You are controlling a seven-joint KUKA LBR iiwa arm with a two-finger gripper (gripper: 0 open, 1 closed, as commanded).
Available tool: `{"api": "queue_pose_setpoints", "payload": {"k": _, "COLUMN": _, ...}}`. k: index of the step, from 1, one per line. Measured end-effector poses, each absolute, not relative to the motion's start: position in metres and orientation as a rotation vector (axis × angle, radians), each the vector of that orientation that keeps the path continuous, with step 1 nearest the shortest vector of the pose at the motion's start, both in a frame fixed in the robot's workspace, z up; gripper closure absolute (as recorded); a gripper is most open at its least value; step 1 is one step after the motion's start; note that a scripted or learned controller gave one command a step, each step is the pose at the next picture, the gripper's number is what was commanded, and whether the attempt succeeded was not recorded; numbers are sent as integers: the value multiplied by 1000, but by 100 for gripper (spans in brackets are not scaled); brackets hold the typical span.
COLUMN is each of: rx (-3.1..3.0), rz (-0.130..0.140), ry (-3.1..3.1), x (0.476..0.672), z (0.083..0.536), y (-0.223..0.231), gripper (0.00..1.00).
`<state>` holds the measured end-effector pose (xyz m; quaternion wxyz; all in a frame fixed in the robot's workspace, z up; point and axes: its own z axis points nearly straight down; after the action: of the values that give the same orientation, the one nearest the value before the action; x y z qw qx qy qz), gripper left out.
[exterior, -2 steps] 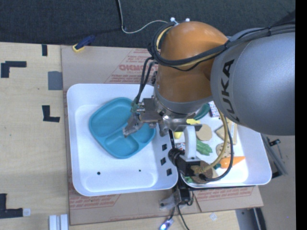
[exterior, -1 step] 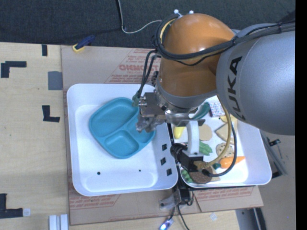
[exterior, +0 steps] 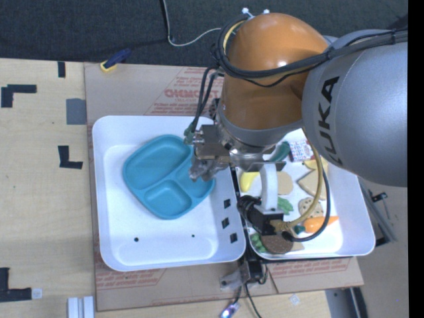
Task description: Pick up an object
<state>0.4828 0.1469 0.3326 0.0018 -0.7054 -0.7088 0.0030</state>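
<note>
Okay, on the overhead camera I see the arm [exterior: 371, 111] reaching in from 3 o'clock. Its orange band [exterior: 271, 52] sits just toward 12 o'clock of the frame's middle, over the seam between the two bins. The gripper [exterior: 202, 159] hangs below that band, right over the 3 o'clock rim of the tray [exterior: 159, 177]. From this angle I cannot tell whether it is open or closed, nor whether it touches the tray.

The tray is blue and divided, and it lies flat in the left bin [exterior: 159, 254], in that bin's upper middle, turned askew to the bin walls. Its large compartment faces 12 o'clock and a smaller one faces 6 o'clock. Two tiny dark dots [exterior: 136, 238] mark the bin floor toward 6 o'clock of the tray.

The right bin [exterior: 354, 237] lies at 3 o'clock of the left one, rim to rim, and the arm hides much of it. What I can make out there is a heap of small pieces. A yellow piece [exterior: 249, 180] sits on the bin's 9 o'clock side, an orange piece [exterior: 317, 224] lies toward 5 o'clock, and a brown disc [exterior: 278, 244] rests near the wall at 6 o'clock.

Both bins rest on cardboard [exterior: 132, 88], which lies on the bench [exterior: 40, 177]. A blue-and-yellow clip [exterior: 115, 59] lies at the cardboard's 11 o'clock corner.
</note>
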Motion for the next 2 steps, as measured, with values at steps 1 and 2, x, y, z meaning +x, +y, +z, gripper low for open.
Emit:
{"api": "queue_pose_setpoints", "payload": {"k": 1, "rx": -2222, "rz": 1, "ry": -2221, "x": 484, "z": 349, "y": 123, "gripper": 100}}
{"api": "queue_pose_setpoints", "payload": {"k": 2, "rx": -2214, "rz": 17, "ry": -2220, "x": 481, "z": 255, "y": 154, "gripper": 100}}
